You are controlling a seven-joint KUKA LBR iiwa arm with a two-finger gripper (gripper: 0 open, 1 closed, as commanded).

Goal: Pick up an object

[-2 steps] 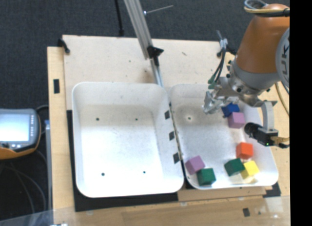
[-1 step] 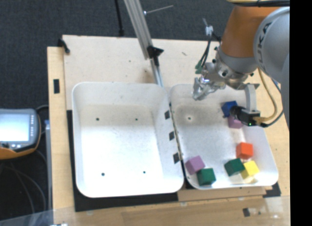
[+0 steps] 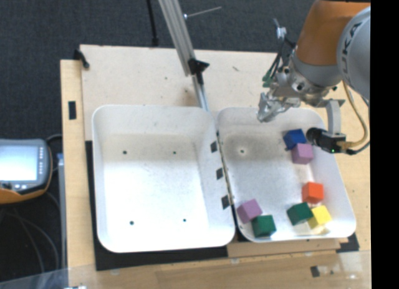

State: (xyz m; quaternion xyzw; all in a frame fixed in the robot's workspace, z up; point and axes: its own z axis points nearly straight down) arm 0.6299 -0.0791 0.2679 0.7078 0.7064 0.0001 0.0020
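My gripper [image 3: 267,112] hangs over the far edge of the right bin [image 3: 268,156], with no block under or between its tips. Several small blocks lie in that bin. A blue block [image 3: 293,138] and a purple block [image 3: 303,153] sit together to the gripper's right and a little nearer the camera. An orange block [image 3: 313,191], a yellow block [image 3: 321,215] and a dark green block [image 3: 299,213] cluster at the near right. Another purple block [image 3: 250,209] and a green block [image 3: 264,225] lie by the near left corner.
The left bin [image 3: 156,175] adjoins the right one along a shared wall. A slanted metal pole [image 3: 177,29] rises behind the bins. A small screen device [image 3: 22,164] sits off the bench at the left.
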